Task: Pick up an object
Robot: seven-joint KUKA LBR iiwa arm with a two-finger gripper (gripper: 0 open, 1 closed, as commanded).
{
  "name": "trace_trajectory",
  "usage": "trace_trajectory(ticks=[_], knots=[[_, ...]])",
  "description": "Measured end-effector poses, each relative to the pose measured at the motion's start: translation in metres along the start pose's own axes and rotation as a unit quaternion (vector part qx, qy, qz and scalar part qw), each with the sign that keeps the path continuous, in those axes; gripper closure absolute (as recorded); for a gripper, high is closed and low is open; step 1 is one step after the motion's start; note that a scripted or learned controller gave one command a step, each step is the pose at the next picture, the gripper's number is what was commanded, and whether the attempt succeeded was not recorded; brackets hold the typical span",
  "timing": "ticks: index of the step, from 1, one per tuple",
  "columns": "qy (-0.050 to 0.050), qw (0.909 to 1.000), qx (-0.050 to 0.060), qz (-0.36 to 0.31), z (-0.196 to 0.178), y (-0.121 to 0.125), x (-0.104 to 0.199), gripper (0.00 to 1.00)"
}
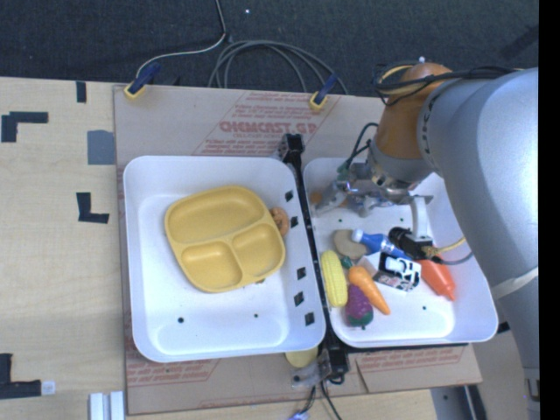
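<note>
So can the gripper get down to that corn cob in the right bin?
Probably yes: the corn cob lies uncovered by the bin's left wall, the carrot just beside it. The gripper hovers over the same bin.

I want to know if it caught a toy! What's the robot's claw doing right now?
Gripper: low over the back of the right bin, but whether it's open, closed or holding a toy cannot be told.

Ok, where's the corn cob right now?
In the camera view, the corn cob lies in the right bin, against its left wall, just left of the carrot and above the purple grapes.
</note>
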State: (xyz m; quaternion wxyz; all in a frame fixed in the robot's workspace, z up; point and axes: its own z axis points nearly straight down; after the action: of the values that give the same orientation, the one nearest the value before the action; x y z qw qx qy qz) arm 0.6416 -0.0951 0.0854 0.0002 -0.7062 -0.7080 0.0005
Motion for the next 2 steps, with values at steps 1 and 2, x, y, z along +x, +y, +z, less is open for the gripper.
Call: trace_trajectory(ticks=[1, 2], knots=[[0.003, 0.9997, 0.025, 0.005, 0.003, 0.018, -0.002, 0.00], [0.004, 0.9998, 0.020, 0.004, -0.010, 0.018, -0.010, 0.00]])
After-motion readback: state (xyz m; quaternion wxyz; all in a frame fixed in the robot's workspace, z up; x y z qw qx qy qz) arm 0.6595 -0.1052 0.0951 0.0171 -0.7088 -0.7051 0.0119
